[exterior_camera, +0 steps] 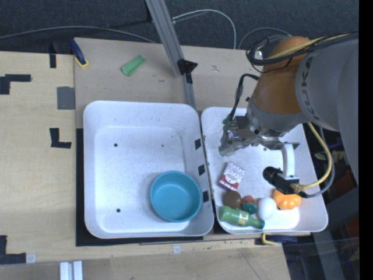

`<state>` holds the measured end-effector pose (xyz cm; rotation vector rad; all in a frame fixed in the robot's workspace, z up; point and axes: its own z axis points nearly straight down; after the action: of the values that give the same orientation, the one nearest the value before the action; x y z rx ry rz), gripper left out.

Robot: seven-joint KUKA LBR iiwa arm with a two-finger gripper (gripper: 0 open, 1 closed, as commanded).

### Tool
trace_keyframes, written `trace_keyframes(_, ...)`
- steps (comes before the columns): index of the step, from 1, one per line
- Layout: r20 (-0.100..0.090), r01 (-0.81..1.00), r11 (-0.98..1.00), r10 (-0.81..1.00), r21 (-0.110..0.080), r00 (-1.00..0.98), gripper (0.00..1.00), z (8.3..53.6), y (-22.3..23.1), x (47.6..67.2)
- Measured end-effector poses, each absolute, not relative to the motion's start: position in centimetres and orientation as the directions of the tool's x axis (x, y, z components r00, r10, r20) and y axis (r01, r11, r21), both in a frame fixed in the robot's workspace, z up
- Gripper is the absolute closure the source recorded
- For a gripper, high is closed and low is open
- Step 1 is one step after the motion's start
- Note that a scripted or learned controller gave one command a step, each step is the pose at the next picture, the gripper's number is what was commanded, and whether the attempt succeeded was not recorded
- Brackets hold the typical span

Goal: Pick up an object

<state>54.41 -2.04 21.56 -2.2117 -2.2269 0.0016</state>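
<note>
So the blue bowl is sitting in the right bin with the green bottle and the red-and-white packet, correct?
Not quite. The camera view shows the blue bowl in the left bin, near its front right corner. The green bottle and the red-and-white packet are in the right bin, as you said.

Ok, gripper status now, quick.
Gripper: over the right bin, above the red and white packet; whether it is open or closed cannot be told.
</note>
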Motion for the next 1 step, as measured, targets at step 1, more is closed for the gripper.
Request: trace_keyframes(1,0.001,1.000,0.007,1.000,-0.002,-0.007,1.00,21.08,2.61,55.50)
